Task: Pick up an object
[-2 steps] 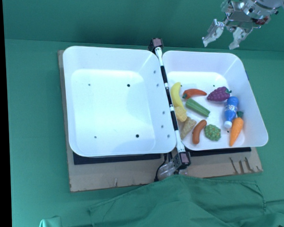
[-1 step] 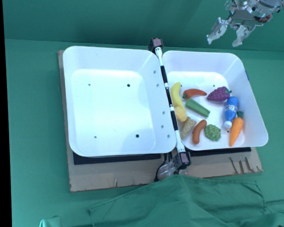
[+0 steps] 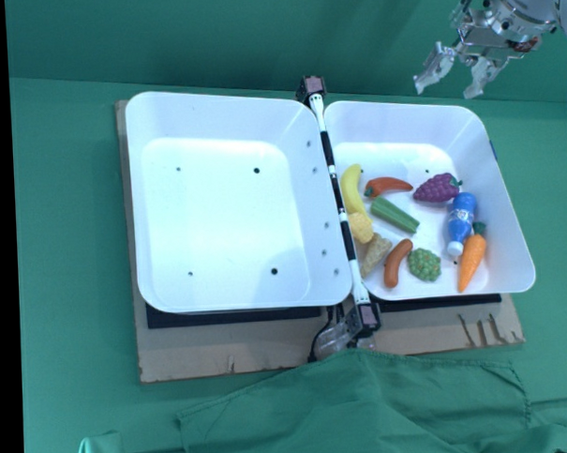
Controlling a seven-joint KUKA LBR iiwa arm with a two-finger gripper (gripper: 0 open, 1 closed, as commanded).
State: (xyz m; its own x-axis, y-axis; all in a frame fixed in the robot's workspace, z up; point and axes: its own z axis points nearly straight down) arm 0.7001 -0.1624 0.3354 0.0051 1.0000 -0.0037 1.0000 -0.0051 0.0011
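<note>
Currently nothing is picked: all candidate objects lie in the right bin [image 3: 510,258], clustered toward its lower half. Banana [image 3: 351,185] sits along the left wall by the divider, with a corn piece [image 3: 360,227] just below it and a tan wedge-like item [image 3: 374,254] below that, hard to identify. Red chili [image 3: 387,184] lies beside the banana's top, a green cucumber piece [image 3: 394,214] under it at a slant. Purple grapes [image 3: 436,187] are toward the right, a blue-and-white bottle [image 3: 460,221] just below, an orange carrot [image 3: 472,260] beside the bottle's lower end. A sausage [image 3: 396,263] and a green broccoli-like lump [image 3: 423,264] lie side by side near the front wall. Left bin [image 3: 148,133] holds no toys. End effector [image 3: 457,71] hangs above the far rim of the right bin, well apart from every object, fingers spread wide, nothing between them. Step looks like approach, before descent. Next move probably calls for travelling toward the front over the cluster, choosing an isolated item like the grapes or carrot, aligning fingers across its narrow side, then lowering. Crowding near the corn could foul a grasp.
</note>
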